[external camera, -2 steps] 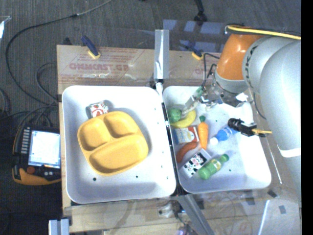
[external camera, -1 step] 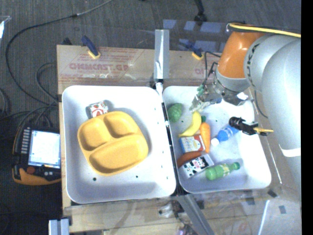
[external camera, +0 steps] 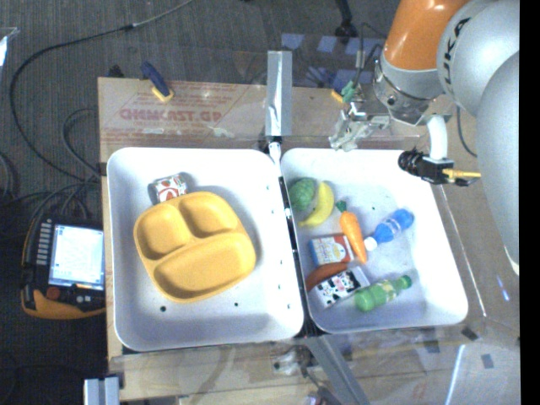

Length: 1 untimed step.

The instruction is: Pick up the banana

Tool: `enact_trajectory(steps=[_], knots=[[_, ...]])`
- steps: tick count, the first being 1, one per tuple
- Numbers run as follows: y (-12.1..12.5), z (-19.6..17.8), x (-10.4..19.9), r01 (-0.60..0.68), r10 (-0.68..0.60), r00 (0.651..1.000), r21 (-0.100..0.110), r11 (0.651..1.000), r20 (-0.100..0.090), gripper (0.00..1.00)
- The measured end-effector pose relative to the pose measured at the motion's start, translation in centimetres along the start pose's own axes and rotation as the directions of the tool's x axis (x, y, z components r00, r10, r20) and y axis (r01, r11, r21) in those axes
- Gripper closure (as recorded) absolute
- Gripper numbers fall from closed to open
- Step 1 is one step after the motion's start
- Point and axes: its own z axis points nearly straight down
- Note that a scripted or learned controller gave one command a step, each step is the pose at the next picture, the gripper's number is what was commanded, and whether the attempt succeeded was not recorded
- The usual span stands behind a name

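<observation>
Wooden desk (external camera: 194, 116) on dark carpet (external camera: 51, 49), cables trailing. Banana (external camera: 321, 206) lies in right bin (external camera: 439, 310), upper-left corner, touching green ball (external camera: 302, 192). Claw (external camera: 348, 133) hovers above bin's far rim; aperture indiscernible, nothing visibly held.

One fixed camera is looking down at a slant from above the tabletop (external camera: 194, 116), taking in both white bins (external camera: 126, 310) and surrounding floor from moderate distance.

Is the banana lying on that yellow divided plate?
No. The banana lies in the right bin beside a green vegetable, while the yellow plate sits in the left bin.
</observation>
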Motion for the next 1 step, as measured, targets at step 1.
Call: enact_trajectory(steps=[1], knots=[[-0.02,0.03,-0.05,-0.001,0.001,1.0,0.001,1.0,0.001,0.0]])
